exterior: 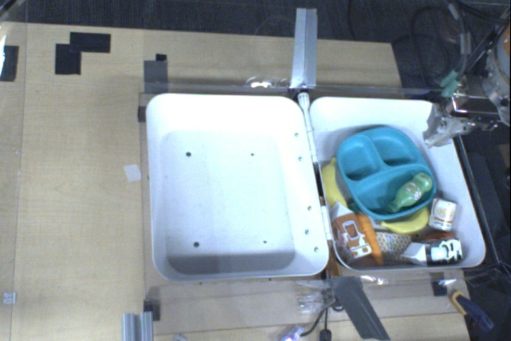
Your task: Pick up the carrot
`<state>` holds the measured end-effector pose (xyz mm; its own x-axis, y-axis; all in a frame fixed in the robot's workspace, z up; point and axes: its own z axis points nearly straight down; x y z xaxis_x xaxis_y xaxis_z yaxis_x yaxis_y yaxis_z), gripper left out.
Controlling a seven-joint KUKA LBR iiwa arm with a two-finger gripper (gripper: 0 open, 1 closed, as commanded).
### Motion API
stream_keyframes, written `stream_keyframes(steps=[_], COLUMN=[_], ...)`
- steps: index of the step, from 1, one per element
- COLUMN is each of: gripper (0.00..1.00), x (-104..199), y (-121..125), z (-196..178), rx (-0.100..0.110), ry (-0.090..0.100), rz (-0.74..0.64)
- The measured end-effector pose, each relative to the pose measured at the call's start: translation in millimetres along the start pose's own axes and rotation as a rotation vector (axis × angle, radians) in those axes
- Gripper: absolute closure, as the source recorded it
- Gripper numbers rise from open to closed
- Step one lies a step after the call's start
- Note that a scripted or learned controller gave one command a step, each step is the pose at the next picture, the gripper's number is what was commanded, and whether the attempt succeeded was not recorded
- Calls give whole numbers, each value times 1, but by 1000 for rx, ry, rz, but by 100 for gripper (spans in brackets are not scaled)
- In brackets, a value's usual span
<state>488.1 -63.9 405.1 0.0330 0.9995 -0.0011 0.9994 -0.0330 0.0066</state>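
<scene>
An orange, elongated shape that looks like the carrot (370, 240) lies at the front of the right bin (471, 196). It is wedged between a brown printed packet (348, 232) and a yellow piece (403, 223), and is partly covered by them. My gripper (440, 130) hangs over the bin's back right corner, well away from the carrot and behind the blue divided plate (382, 164). Nothing shows in its grasp.
A green bottle-like item (413, 191) rests in the blue plate. A small jar (442, 213) and a white-and-black tube (435, 252) lie at the bin's front right. The left bin (223, 188) sits beside it. Cables trail behind the arm at the right.
</scene>
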Motion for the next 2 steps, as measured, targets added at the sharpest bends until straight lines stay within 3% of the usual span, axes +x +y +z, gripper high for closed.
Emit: stream_keyframes(steps=[1,2], gripper=[100,100], x=[10,28], y=[2,18], z=[-31,-30], rx=[0,1], ry=[0,0], rz=[81,149])
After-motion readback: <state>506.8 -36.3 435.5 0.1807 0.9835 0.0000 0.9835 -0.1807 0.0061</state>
